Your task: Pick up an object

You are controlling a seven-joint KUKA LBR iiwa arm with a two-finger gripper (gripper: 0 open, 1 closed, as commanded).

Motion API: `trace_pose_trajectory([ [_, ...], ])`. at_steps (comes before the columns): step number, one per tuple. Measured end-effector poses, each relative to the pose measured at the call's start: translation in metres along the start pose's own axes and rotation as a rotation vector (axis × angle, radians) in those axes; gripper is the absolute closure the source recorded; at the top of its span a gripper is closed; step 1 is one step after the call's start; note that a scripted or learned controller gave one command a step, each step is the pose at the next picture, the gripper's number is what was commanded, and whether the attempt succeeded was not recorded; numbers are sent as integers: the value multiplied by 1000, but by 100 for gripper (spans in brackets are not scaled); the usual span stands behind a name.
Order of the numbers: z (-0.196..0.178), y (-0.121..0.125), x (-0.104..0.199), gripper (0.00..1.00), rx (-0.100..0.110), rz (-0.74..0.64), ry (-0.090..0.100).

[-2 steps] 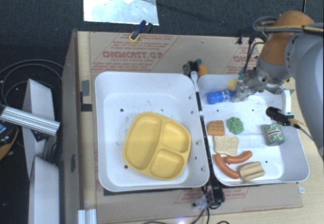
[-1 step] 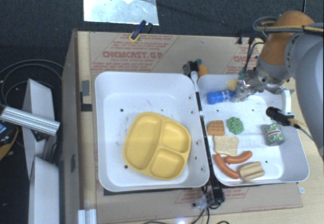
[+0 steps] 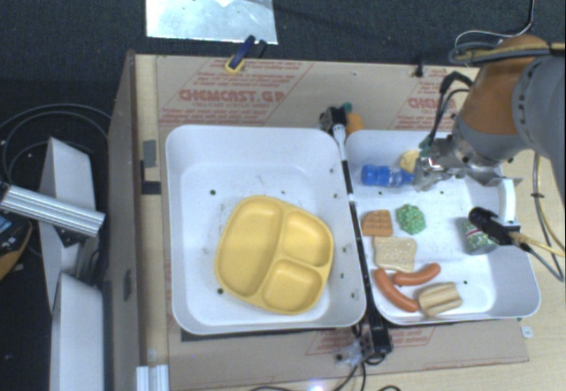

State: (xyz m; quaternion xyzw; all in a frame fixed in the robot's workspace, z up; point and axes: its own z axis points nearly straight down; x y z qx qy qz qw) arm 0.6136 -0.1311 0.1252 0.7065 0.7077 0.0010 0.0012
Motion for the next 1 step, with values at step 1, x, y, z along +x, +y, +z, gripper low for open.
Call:
trace_pose_trajectory([
  [1, 41, -30, 19, 0, 2, 0, 0],
])
